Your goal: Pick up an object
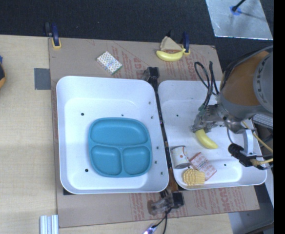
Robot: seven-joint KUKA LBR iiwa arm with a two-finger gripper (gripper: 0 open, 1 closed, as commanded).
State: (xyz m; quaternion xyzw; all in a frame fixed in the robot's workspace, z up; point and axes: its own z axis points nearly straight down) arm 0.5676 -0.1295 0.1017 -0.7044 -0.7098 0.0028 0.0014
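Note:
The right bin [181, 101] holds a yellow banana [207, 141], a small can [180, 156] lying on its side, a red and white packet [203, 164] and a yellow corn cob [193, 177]. My gripper [202, 124] reaches in from the right and hangs just over the banana's upper end, close to it or touching it. The grey arm with its orange band [242, 84] covers the bin's right side.
A blue divided plate [119, 146] lies in the left bin [74, 96]. Behind the bins on the cardboard lie a second banana [169, 55] with a sandwich piece [171, 44] and a patterned packet [109, 62]. Black cables [204, 77] loop over the right bin's back.

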